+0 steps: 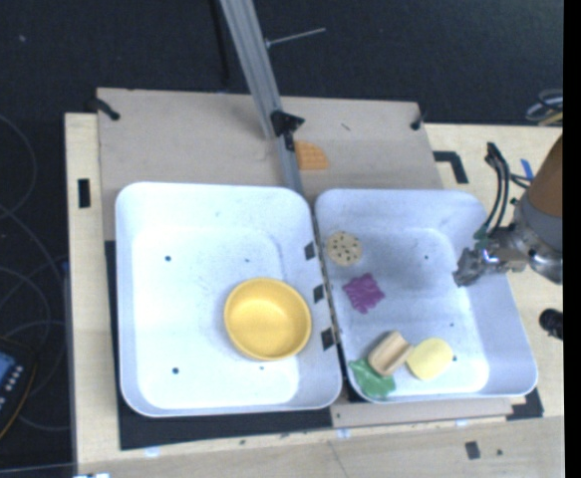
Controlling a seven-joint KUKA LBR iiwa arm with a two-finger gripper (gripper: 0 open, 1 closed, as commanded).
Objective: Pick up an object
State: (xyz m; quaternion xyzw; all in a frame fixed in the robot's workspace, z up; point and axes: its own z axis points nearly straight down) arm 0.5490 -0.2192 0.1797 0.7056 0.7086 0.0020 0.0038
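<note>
Five small things lie in the right bin (489, 257): a purple piece (364, 292), a speckled disc (344, 248), a tan block (388, 351), a yellow lump (430, 358) and a green scrap (370, 380), all apart from the gripper (467, 269) at the right wall, gripping nothing visible; finger spread unclear. A yellow bowl (266, 318) occupies the left bin (170, 227).

Two shallow white bins sit side by side, a left bin (150, 267) and a right bin (489, 347). The left one holds one yellow bowl (266, 318). The right one holds five small items: one speckled cookie (344, 248), one purple piece (364, 293), one tan block (388, 351), one yellow lemon-like piece (430, 358) and one green piece (370, 381).
</note>
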